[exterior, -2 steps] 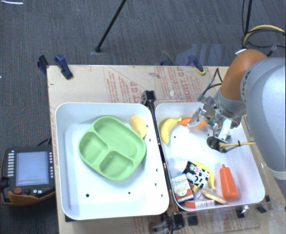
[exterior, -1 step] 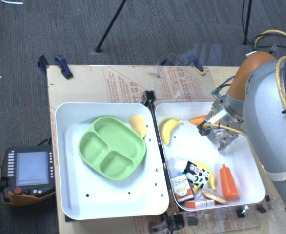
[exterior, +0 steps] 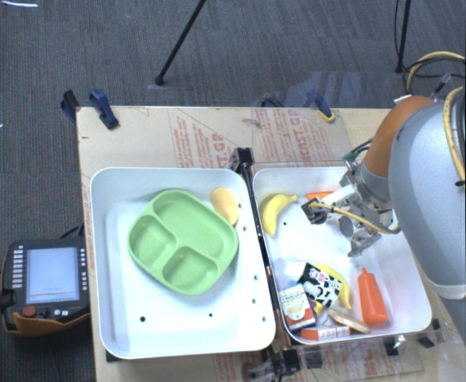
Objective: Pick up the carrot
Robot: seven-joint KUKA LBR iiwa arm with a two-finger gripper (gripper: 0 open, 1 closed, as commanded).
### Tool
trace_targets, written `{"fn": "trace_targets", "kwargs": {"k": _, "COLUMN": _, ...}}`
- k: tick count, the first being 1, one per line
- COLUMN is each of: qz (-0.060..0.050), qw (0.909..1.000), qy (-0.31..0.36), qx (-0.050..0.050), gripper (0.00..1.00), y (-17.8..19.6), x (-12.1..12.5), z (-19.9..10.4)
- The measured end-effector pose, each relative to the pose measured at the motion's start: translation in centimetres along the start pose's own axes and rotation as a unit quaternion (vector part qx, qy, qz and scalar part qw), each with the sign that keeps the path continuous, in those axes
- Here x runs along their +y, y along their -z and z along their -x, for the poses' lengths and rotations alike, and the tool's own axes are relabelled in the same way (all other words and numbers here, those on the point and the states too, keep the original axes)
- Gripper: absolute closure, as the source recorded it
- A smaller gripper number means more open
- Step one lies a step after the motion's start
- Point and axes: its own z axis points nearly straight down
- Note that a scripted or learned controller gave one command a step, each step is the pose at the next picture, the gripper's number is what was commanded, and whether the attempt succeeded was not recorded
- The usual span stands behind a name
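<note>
The hand (exterior: 346, 217) hangs low over the back half of the right bin (exterior: 421, 293), tangled in its own yellow cabling. I cannot tell from this angle whether it is released or clenched, and nothing can be seen held in it.

What I take to be the carrot (exterior: 319, 196) is the short orange strip lying flat on the bin floor at the hand's back-left edge, just beside it and partly hidden under it. So little of it shows that this is a guess. A toy carrot of this sort is probably light, stiff plastic with a smooth, tapered skin, likely to squirt out of a pinch near the thin end. The safest hold would be across the thicker middle, squarely over its width.

Just left of it lies a yellow banana (exterior: 274, 211), curved, near the bin's left wall. Toward the front sits a longer orange bottle-shaped piece (exterior: 372, 297), well apart from the hand, which could be mistaken for the target. Beside that is a clutter of a black-and-white spotted carton (exterior: 320, 283), a small box (exterior: 295, 306) and other packets.

The left bin (exterior: 106, 293) holds a green divided plate (exterior: 184, 241) with a pale yellow item (exterior: 226, 205) touching its back edge. Both bins rest on a board-covered worktop (exterior: 177, 134).
</note>
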Motion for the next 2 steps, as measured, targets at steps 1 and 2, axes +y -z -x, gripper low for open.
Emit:
{"fn": "trace_targets", "kwargs": {"k": 1, "qz": 0.0, "qw": 0.9991, "qy": -0.042, "qx": 0.0, "gripper": 0.0, "y": -0.05, "x": -5.41, "z": -1.09}}
{"fn": "trace_targets", "kwargs": {"k": 2, "qz": -0.002, "qw": 0.9992, "qy": -0.04, "qx": -0.003, "gripper": 1.0, "y": 0.85, "x": -5.48, "z": -1.06}}
